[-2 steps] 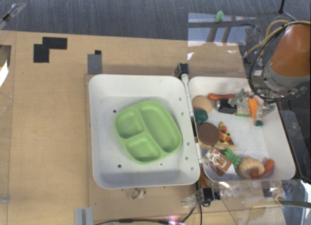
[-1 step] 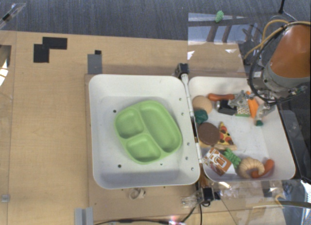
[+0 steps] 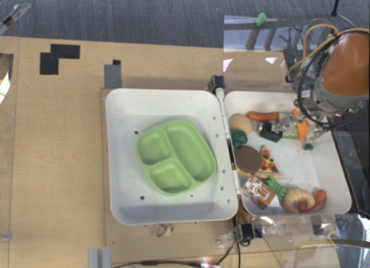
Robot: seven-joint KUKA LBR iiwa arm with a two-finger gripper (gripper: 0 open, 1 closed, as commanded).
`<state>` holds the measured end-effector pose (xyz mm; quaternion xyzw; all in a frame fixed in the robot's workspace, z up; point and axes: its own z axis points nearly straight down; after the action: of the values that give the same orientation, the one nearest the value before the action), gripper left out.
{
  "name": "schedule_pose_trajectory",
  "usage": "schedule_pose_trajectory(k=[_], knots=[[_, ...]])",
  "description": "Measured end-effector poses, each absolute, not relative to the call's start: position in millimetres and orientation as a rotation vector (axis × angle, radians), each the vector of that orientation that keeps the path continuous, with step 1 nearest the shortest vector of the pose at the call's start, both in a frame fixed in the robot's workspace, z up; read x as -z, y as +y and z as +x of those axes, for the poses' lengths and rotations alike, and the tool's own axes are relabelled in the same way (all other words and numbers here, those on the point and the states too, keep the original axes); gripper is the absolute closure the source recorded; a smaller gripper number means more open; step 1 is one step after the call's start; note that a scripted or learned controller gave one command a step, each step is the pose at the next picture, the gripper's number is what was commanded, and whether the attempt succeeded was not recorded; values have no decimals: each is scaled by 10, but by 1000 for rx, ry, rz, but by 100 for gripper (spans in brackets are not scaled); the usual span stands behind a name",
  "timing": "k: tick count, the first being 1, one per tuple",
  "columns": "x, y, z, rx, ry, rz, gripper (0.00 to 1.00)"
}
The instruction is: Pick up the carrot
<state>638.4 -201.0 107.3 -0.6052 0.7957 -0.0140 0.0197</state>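
Observation:
The carrot [image 3: 302,129] is a small orange piece with a green tip, lying in the right bin [image 3: 324,168] near its far right side. My gripper [image 3: 291,124] is down in that bin, right against the carrot's left side. The wrist and metal parts hide where the fingers meet the carrot, so a grip cannot be made out.
Also in the right bin are a red sausage [image 3: 263,116], a tan bun [image 3: 240,124], a brown cookie [image 3: 248,158], a pizza slice [image 3: 267,161], a small carton [image 3: 258,191] and a croissant [image 3: 298,199]. The left bin [image 3: 121,203] holds a green divided plate [image 3: 175,155].

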Motion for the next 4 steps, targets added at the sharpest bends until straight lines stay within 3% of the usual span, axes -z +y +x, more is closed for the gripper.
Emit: schedule_pose_trajectory(k=[2, 4], knots=[[-1067, -2006, 6284, 47, 2241, -2155, 0], [-1048, -2048, 6373, 30, 2348, -2055, 0]])
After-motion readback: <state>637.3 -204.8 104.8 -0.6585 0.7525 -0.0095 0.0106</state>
